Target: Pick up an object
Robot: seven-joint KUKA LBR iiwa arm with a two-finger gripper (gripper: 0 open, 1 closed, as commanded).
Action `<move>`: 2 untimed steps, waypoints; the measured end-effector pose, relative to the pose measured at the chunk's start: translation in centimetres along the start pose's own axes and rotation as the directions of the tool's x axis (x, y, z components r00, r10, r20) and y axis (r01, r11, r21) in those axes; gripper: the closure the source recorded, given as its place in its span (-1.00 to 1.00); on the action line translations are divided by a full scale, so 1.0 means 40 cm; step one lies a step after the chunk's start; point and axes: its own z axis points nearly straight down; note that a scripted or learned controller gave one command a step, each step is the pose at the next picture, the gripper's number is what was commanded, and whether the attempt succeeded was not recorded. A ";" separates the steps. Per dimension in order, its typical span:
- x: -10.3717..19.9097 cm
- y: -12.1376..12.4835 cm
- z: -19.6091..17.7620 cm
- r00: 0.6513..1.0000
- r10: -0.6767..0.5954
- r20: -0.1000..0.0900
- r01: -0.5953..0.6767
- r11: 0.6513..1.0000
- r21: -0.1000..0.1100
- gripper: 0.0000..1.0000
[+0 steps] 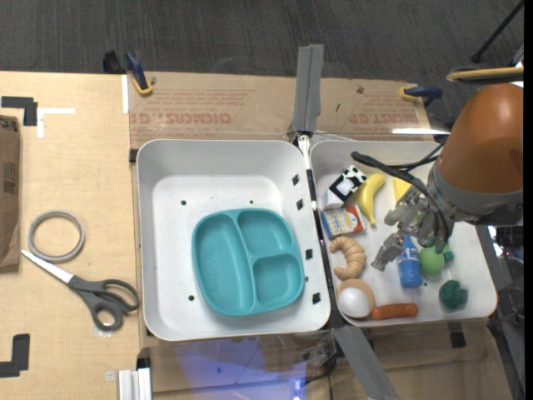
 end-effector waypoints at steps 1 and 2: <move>-0.108 -0.142 0.250 0.999 -0.037 -0.001 0.037 0.999 0.000 -1.00; -0.111 -0.140 0.226 0.999 -0.040 0.002 0.040 0.999 0.000 1.00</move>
